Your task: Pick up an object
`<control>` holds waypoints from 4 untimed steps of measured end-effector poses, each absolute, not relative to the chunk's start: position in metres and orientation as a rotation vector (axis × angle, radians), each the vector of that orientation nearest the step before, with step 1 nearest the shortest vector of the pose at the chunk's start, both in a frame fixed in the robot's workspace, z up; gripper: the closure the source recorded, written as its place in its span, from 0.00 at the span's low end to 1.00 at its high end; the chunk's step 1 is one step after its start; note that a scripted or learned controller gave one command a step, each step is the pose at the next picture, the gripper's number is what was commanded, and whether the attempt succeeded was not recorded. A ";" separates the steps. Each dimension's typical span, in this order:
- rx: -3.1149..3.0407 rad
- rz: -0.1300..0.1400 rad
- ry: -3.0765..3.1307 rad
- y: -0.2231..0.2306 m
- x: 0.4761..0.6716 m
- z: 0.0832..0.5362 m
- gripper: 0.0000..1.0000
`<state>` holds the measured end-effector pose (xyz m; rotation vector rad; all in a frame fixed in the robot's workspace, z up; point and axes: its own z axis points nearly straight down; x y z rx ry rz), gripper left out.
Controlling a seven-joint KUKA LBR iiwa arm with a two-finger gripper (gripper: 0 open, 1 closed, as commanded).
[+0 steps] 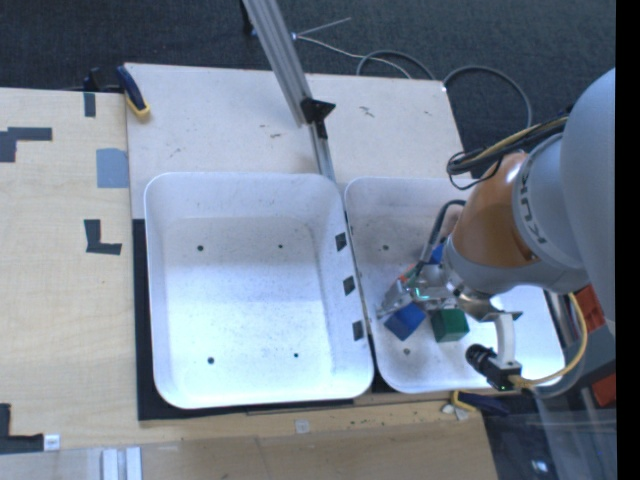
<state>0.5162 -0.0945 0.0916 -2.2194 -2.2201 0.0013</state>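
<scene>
No text, label, brand or number can be read anywhere. The arm [530, 223] carries dark marks on its grey shell just beside the orange band — they may be letters, but they are cut off and too blurred to make out. The worktop [60, 198] bears dark and grey tape pieces [95, 236] in plain shapes, none forming a letter or sign. The dark tabs [348, 285] on the wall between the two bins are too small to tell whether anything is printed on them.
</scene>
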 end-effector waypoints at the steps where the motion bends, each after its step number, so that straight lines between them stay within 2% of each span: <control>1: -2.220 0.001 -2.220 -0.095 0.516 0.092 0.00; 4: -2.219 0.001 -2.220 -0.094 0.516 0.092 0.00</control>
